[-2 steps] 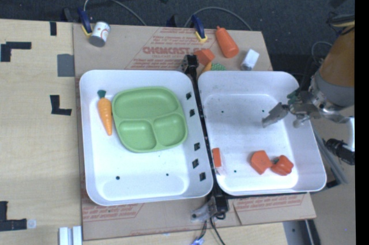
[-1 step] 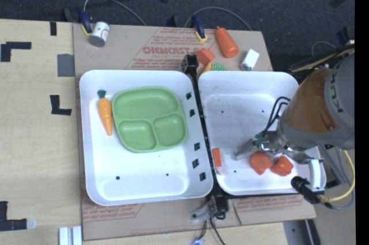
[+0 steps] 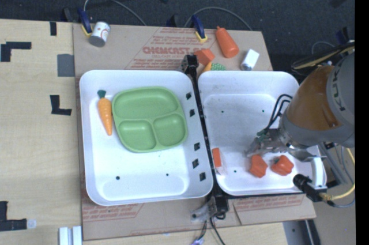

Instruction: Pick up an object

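Camera view: gripper point(image 3: 260, 144) is low in the right bin point(image 3: 242, 88), near its front right area, arm coming in from the right. Can't tell its grip state, too small and dark. Two orange-red pieces sit just beside it on the bin floor: one point(image 3: 258, 166) just below the tool, another point(image 3: 282, 165) to its right; neither is visibly held. A small orange block point(image 3: 217, 157) lies against the right bin's left wall. Left bin point(image 3: 92, 140) holds a green divided plate point(image 3: 150, 118) with a toy carrot point(image 3: 105, 114) just left of it. Cardboard point(image 3: 167, 45) behind the bins reads "CHEMCAST" in red print. On it: an orange bottle-shaped toy point(image 3: 226, 42), a white cube point(image 3: 249, 59), a small can point(image 3: 99, 33).
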`<state>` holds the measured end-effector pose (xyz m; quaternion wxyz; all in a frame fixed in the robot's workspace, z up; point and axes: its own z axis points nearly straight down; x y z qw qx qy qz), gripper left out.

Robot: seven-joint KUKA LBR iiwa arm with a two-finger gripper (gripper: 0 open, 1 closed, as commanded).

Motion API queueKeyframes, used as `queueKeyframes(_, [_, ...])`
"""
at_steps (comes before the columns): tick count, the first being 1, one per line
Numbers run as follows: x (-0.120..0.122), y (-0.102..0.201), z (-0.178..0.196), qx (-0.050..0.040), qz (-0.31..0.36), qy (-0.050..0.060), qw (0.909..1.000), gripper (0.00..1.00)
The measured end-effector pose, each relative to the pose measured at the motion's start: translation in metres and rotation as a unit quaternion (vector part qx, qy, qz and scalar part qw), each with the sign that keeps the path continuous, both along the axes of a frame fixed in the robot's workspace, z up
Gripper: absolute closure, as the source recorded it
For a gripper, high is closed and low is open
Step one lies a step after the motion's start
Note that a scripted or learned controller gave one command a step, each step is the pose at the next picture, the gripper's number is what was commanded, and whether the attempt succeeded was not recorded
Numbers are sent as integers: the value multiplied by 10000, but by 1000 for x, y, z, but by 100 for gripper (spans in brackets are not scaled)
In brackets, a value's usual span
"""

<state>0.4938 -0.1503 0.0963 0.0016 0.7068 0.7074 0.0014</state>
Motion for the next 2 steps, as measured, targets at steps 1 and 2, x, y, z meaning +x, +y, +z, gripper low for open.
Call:
queueKeyframes(1, [-10,33,97,2,4,23,10000,100])
queueKeyframes(2, [59,85,115,2,6,24,10000,100])
